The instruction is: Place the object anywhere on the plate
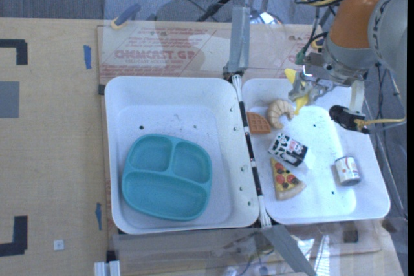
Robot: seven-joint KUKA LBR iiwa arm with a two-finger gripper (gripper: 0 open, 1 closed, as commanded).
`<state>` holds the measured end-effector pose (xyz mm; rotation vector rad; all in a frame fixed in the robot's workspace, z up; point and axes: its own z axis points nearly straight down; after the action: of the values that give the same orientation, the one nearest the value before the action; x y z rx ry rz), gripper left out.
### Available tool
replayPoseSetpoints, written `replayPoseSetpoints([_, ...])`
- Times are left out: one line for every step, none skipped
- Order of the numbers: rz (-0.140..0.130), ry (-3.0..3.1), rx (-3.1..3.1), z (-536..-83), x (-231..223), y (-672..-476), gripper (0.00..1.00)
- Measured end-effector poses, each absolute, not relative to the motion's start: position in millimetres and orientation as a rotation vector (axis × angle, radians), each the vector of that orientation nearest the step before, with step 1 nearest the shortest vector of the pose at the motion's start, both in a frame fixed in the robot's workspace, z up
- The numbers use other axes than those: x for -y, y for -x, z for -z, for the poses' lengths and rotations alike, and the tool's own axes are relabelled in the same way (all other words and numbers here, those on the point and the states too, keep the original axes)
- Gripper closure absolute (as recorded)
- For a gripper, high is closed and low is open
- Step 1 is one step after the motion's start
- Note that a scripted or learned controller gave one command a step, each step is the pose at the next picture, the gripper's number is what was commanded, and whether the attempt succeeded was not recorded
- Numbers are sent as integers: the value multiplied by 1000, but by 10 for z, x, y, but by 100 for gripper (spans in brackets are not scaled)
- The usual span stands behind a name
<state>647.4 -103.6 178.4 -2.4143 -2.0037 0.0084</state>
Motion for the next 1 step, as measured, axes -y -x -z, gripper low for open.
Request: replayPoseSetpoints([-3, 1903, 2494, -1823, 176, -6053, 100])
